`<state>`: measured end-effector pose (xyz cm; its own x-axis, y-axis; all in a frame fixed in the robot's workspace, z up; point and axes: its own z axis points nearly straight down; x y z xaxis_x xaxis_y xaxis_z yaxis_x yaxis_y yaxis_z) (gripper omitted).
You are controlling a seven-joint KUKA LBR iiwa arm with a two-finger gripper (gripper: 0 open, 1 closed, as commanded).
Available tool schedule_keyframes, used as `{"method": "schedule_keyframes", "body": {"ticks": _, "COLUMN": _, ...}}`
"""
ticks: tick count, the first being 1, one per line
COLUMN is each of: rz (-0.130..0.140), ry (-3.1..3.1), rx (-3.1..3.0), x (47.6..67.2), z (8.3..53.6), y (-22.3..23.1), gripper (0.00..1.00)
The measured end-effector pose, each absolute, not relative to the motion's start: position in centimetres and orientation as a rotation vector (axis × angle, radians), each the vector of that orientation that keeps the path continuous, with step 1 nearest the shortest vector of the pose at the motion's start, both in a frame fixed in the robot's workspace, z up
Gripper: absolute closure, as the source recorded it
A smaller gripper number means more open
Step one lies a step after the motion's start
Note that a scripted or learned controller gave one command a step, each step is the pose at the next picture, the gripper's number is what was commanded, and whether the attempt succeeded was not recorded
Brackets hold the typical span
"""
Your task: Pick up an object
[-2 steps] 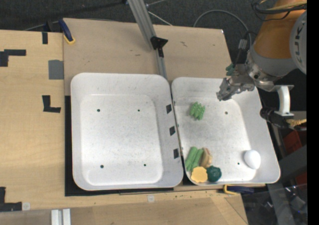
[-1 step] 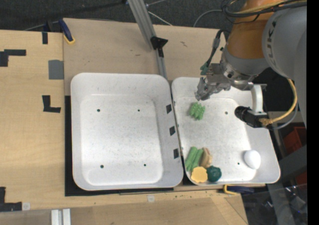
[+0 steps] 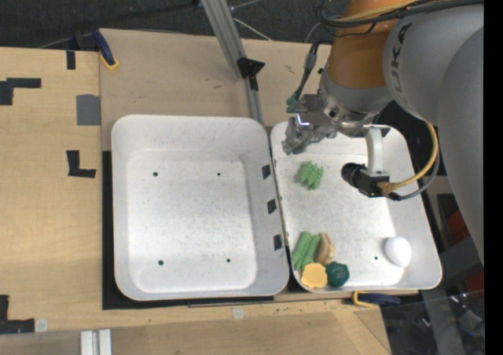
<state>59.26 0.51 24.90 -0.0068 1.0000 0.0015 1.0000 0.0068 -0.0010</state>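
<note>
My gripper over right shallow white bin, near its 11 o'clock corner; whether fingers open or closed, cannot tell. Small ridged light-green block just below me, at 5 o'clock, apart from fingers. Cluster at bin's 7 o'clock: long green ridged piece, tan lump, yellow round piece, dark teal lump. White egg-shaped ball at 5 o'clock. Left shallow white bin beside.
</note>
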Motion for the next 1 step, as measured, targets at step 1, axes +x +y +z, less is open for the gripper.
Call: {"method": "schedule_keyframes", "body": {"ticks": 1, "rz": 0.004, "ry": -2.226, "rx": -2.211, "x": 59.18, "z": 23.18, "y": 6.09, "gripper": 1.00}}
